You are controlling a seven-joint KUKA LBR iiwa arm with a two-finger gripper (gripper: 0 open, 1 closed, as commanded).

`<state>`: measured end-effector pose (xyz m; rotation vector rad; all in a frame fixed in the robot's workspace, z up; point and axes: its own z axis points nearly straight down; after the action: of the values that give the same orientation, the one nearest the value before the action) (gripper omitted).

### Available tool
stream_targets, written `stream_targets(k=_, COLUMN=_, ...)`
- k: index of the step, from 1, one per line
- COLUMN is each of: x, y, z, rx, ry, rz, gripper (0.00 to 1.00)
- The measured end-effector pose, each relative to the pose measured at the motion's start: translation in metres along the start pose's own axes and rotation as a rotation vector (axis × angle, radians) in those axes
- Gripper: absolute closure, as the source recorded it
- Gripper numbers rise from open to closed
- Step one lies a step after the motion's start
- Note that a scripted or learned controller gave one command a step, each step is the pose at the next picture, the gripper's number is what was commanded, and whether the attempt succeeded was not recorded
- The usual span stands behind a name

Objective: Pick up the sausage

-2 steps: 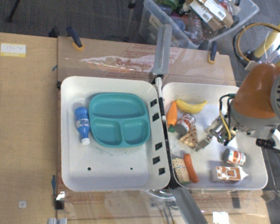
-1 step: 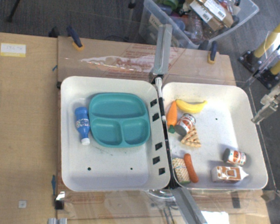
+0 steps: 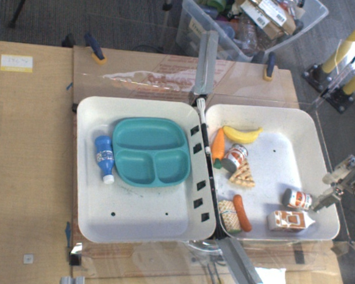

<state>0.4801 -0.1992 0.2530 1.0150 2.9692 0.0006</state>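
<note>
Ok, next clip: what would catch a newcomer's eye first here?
Most striking is the big teal three-compartment plastic plate lying in the left white bin, with a small blue bottle beside it. The right white bin holds a scatter of toy food: a yellow banana at the top and the reddish-orange sausage near the bottom left. The arm's tool sits at that bin's right edge, far from the sausage.
</note>
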Motion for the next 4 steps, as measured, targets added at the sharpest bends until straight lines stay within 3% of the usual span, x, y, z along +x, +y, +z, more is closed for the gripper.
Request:
stream_targets(k=1, x=-0.056, y=0.051, z=0.139, rx=0.002, ry=0.001, rz=0.675, gripper=0.00)
stream_targets(k=2, x=-0.003, y=0.003, z=0.162, rx=-0.011, ry=-0.012, rz=0.652, gripper=0.00)
stream_targets(k=3, x=-0.005, y=0.002, z=0.151, rx=-0.013, ry=-0.017, rz=0.655, gripper=1.00)
stream_targets(k=4, x=-0.050, y=0.082, z=0.020, rx=0.002, ry=0.000, rz=0.913, gripper=1.00)
